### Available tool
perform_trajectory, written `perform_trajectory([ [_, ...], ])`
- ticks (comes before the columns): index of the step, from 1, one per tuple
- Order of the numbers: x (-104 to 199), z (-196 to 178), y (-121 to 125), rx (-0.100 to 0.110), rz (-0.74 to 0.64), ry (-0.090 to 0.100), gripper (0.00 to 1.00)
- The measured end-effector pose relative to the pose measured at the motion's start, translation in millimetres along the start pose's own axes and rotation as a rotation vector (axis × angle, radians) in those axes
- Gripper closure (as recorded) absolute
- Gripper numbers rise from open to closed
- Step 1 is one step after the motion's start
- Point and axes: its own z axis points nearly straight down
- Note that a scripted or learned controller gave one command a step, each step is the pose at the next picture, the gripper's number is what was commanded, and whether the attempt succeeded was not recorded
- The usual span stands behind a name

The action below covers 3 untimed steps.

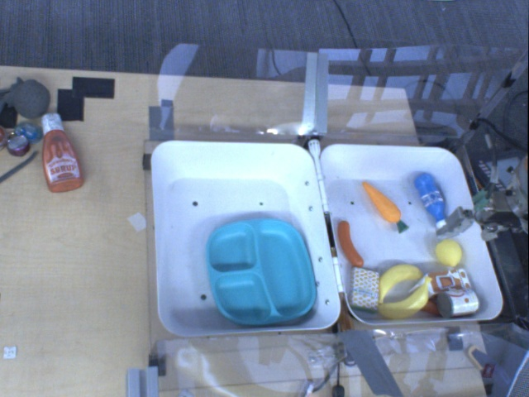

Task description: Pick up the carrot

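Carrot (pixel 383 203): lies in the right bin (pixel 355 168), in its upper middle part, slanting from upper left to lower right, green stub at the lower right end; nothing touches it.
Gripper (pixel 463 219): sits at the right bin's right edge, just beside the lower end of the blue bottle (pixel 430 198) and just above the lemon (pixel 449 253); well apart from the carrot. Whether the claw is spread or pressed together cannot be told; nothing is seen pinched in it.
Right bin contents: a red sausage-shaped piece (pixel 349 243) near the left wall, below and left of the carrot; a banana (pixel 402 289) along the front, with a patterned packet (pixel 364 288) on its left and a small carton (pixel 453 283) and a dark can (pixel 455 304) on its right.
Left bin (pixel 178 222): holds 1 teal tray (pixel 260 271) with 3 compartments, set toward the front right.
Bench (pixel 74 288): a ketchup bottle (pixel 60 162) lies well left of both bins, near some small dark objects at the far left edge.
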Motion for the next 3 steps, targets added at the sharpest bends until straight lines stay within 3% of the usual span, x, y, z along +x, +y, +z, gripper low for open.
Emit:
perform_trajectory([
  [1, 42.5, 92.9, 6.2, 0.001, -0.06, 0.001, 0.0],
  [2, 46.0, 131.8, 59.0, -0.007, -0.15, -0.001, 0.0],
  [3, 41.4, 132.7, 119.8, -0.007, -0.287, -0.002, 0.0],
])
